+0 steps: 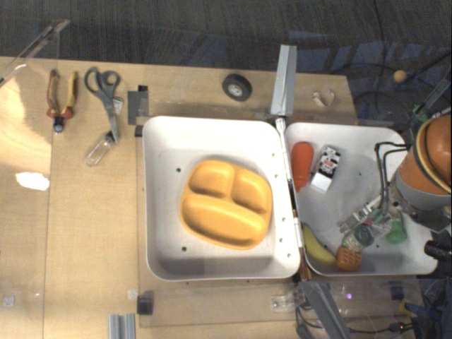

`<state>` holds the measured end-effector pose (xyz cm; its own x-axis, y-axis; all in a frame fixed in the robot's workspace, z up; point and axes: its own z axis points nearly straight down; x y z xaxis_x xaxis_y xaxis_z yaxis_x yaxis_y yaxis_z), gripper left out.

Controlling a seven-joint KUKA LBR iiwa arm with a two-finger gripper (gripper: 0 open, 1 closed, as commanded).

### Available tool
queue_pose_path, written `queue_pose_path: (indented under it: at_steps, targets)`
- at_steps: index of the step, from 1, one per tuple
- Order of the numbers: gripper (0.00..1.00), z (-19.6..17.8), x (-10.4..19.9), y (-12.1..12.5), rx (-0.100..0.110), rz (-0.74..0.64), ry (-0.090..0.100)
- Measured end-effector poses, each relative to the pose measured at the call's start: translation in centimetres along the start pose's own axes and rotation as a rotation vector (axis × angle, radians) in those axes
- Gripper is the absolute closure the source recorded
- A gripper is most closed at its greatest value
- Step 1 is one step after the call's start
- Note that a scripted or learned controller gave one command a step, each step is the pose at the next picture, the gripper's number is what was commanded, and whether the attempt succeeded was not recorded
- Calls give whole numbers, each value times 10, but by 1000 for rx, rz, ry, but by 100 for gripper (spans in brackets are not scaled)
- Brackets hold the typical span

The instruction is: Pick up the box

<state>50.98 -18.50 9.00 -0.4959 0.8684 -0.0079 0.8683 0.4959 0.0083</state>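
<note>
The wooden counter [85,210] carries two white bins. The left bin [162,253] holds one yellow mould [226,203]. The right bin [417,260] holds one box [325,168] beside one carrot [301,164], one banana [318,247], and the end effector [367,221], grip unclear.

the grey arm [431,189] enters from the right edge, its orange band [434,154] sitting above and to the right of the gripper [367,221]. the wrist slopes down and leftward from the band, so the gripper is the arm's lowest, leftmost part. thin metal parts jut out to the gripper's left, tilted slightly upward.
</note>
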Motion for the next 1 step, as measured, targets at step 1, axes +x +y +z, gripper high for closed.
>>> queue_pose_path:
  at_steps: [1]
  targets:
    - [100,-13,-3,3,-9,1,-10]
